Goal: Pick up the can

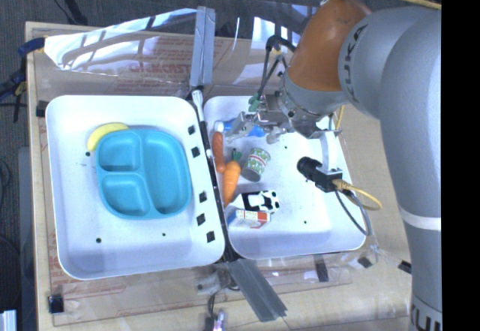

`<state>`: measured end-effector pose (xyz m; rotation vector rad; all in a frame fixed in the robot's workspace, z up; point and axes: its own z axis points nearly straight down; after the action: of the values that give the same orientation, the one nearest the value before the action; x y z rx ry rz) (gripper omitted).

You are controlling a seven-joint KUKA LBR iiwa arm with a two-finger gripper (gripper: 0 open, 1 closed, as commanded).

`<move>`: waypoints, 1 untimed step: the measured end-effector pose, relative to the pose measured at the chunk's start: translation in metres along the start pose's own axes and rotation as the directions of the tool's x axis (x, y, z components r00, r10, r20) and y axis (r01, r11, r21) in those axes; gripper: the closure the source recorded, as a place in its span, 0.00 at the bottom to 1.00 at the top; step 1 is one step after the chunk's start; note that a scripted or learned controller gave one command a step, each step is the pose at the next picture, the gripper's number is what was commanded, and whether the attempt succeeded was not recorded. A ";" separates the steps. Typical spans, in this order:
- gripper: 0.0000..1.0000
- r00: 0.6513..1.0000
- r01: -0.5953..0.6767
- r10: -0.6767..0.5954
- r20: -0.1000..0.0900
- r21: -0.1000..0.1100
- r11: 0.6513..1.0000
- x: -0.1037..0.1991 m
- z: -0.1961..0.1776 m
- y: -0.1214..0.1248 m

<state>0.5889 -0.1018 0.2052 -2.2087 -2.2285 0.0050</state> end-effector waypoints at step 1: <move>0.00 1.000 -0.004 0.004 0.001 0.000 1.000 -0.038 0.065 -0.011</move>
<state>0.5776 -0.1397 0.1405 -2.2132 -2.2251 0.0053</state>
